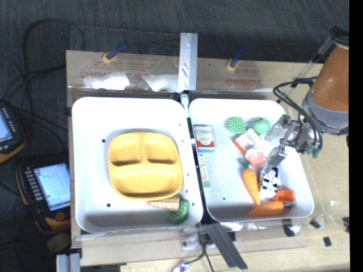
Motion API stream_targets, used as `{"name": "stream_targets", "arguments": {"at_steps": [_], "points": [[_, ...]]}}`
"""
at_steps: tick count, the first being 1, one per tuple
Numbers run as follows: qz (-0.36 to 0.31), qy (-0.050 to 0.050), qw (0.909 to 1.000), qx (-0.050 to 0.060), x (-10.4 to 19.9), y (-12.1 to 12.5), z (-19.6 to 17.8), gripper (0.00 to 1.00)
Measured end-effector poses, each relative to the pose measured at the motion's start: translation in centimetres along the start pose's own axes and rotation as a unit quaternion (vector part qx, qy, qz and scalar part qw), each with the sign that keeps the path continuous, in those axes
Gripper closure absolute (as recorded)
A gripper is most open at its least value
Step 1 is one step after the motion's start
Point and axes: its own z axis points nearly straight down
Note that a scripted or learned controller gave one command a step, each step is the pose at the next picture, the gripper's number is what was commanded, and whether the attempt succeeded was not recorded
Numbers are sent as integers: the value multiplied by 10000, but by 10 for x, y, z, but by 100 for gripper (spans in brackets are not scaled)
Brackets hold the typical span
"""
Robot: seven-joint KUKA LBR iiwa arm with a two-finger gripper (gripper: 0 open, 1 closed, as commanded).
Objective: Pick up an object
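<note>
Fingers (274,162) of the gripper (276,162) are lowered over the toy pile, but how far apart they stand cannot be told, nor whether anything is held.

Nearest lie an orange carrot (251,186) and a black-and-white toy (269,181), crowded in the right bin (227,208); farther off, a green ball (236,124). A yellow plate (146,162) is set in the left bin (91,118).
</note>
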Motion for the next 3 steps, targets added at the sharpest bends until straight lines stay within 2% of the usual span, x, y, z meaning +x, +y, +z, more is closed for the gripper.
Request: {"name": "stream_targets", "arguments": {"at_steps": [1, 2, 3], "points": [[128, -45, 9999, -6, -40, 2, 156, 0], [870, -81, 9962, -32, 14, -3, 165, 0], [859, -79, 9963, -35, 13, -2, 155, 100]]}}
